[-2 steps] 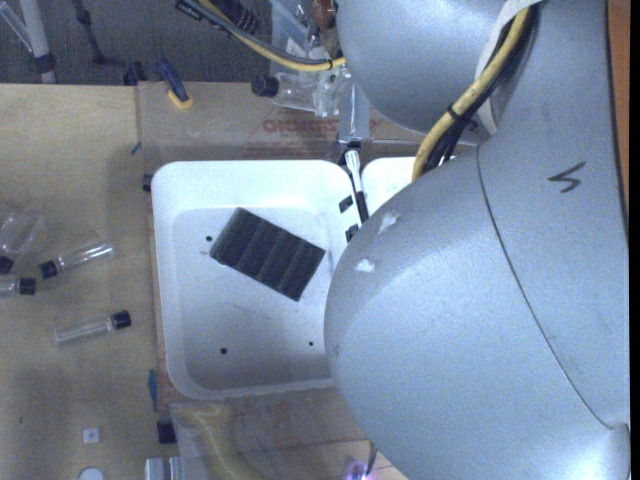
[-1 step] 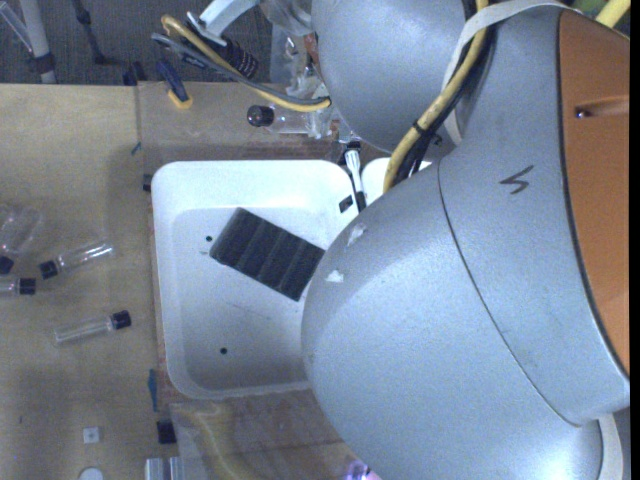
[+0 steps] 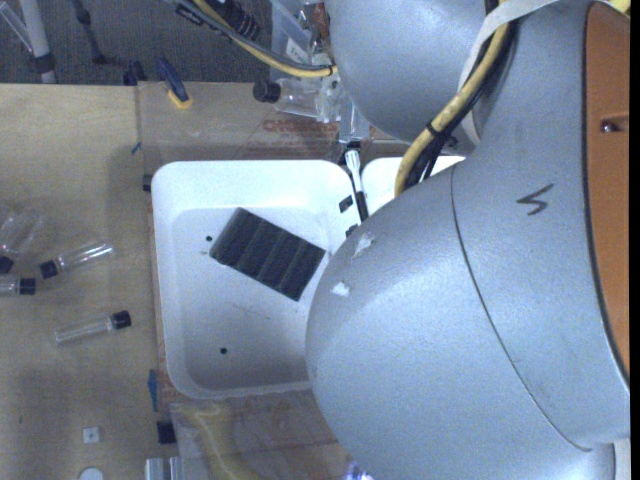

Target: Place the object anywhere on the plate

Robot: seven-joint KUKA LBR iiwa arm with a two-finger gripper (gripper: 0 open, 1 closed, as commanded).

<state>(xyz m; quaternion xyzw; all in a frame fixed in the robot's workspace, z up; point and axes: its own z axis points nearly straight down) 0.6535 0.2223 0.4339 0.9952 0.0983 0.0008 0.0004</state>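
The grey arm (image 3: pixel 480 268) is blocking the frame's right, risking a blind miss near the dark ridged plate (image 3: pixel 268 254); the claw's state is impossible to tell.

Right bin (image 3: pixel 385 173): hidden by the arm (image 3: pixel 480 298) apart from one sliver of rim.
Left bin (image 3: pixel 190 268): right side covered by the arm.
Ribbed dark object (image 3: pixel 268 253): identity unclear.
Arm: cropped at right and bottom edges.

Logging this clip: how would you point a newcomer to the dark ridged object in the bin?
Find the white bin left of the big grey arm. On its floor, toward the upper middle, lies a dark ridged rectangular slab, turned at a slant. It is the bin's one large dark thing.
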